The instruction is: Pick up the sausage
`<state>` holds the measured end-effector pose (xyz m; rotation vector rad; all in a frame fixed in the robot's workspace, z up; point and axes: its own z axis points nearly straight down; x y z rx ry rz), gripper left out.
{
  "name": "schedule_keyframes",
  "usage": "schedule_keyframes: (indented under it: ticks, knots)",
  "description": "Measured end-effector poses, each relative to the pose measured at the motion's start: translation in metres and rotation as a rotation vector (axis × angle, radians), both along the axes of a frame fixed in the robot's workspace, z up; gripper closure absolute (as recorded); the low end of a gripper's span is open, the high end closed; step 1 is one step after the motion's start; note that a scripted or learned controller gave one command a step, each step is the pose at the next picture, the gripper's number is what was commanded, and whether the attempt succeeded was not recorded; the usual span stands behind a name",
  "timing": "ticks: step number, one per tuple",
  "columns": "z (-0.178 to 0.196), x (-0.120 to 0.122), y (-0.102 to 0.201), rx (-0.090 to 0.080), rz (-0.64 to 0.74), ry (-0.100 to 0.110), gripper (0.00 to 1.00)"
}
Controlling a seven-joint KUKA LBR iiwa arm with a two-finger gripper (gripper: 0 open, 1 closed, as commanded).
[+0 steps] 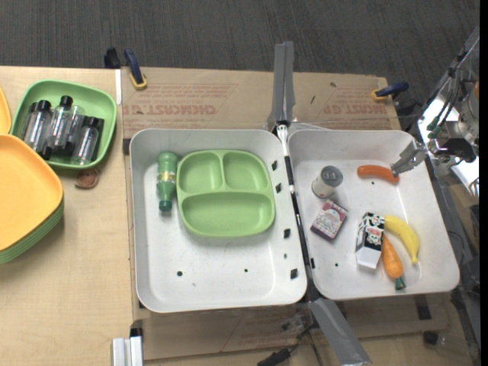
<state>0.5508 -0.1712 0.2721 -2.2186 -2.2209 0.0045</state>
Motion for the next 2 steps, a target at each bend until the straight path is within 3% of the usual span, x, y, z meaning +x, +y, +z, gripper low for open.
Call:
schedule_keyframes:
  ticks: [1, 2]
  knots:
    - [-0.1035, 0.0851, -0.0343, -0.001, 0.069, -0.003, 0.00]
    - [-0.0944, 0.0855, -0.0346, -0.003, 0.071, -0.004, 1.00]
